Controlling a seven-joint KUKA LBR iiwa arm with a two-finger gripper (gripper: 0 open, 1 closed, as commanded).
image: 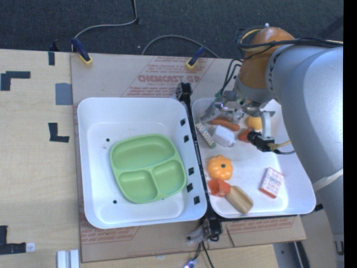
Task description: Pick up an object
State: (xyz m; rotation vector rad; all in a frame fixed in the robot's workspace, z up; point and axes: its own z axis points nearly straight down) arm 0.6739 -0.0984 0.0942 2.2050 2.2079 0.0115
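Here the pincer (226,111) hangs low over the far end of the right bin (290,202), above a white piece (225,135). I cannot tell its state. The small pumpkin (220,167) lies nearer, apart.

A green divided plate (148,167) lies in the left white bin (89,149).

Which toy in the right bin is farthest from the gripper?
The tan bread-like block, at the bin's front edge. The gripper is at the back, over a white cup; the orange pumpkin and red-and-white box lie closer.
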